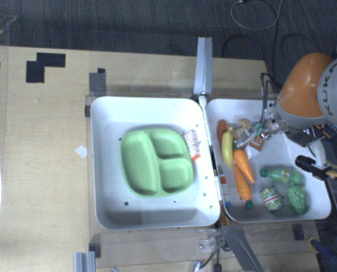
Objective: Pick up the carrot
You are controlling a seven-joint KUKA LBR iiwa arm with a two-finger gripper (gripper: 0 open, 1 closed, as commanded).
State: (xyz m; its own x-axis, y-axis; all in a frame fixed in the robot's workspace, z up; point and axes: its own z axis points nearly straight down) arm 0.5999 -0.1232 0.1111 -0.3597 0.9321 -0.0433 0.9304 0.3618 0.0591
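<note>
An orange carrot (243,164) lies slanted in the left half of the right bin (321,208). A second carrot (241,186) lies just below it, near the bin's left wall. My gripper (253,136) hangs low over the bin's upper left part, just above the upper carrot's top end and beside a yellow banana (227,146). Whether it touches the carrot cannot be made out. The arm's orange band (307,92) sits over the bin's upper right corner.
A green bottle (281,176), a small can (271,197) and a green broccoli-like item (297,200) lie at the right bin's lower right. An orange piece (221,130) sits left of the banana. The left bin (106,152) holds a green divided plate (157,162) and a small packet (192,144).
</note>
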